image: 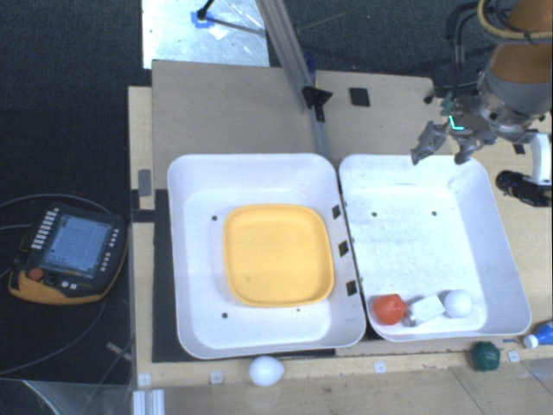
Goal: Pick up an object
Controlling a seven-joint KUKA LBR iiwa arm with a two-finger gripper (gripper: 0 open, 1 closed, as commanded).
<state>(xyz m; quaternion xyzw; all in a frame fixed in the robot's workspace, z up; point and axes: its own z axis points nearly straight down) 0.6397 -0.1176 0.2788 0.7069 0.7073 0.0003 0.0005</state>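
Pincer (446,149): spread apart, nothing between its fingers, poised over right bin (484,232) at one o'clock. Red ball (389,309), white ball (457,302): clustered at six o'clock, likely rolled there.

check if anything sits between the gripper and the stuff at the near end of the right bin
Nothing visible does. The gripper, fingers spread, hangs at the far rim of the right bin. The red ball, white block and white ball lie at the near wall, with bare bin floor between.
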